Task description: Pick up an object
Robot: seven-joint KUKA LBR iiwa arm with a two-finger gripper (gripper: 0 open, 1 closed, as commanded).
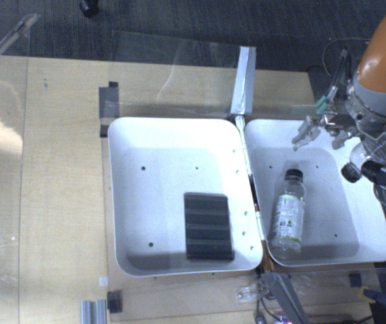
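Bench (58,201) (pale wood), two bins (122,181)

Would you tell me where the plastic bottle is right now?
The plastic bottle lies in the right bin, near its left wall, cap pointing away from the camera.

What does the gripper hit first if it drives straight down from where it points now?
Probably the bare floor of the right bin near its far end. The gripper sits beyond the bottle, whose cap lies nearer the camera, so it likely misses it. Depth is unclear from this slanted view.

Pale wooden bench (58,201), two shallow white bins side by side, left bin (122,181), right bin (365,228)
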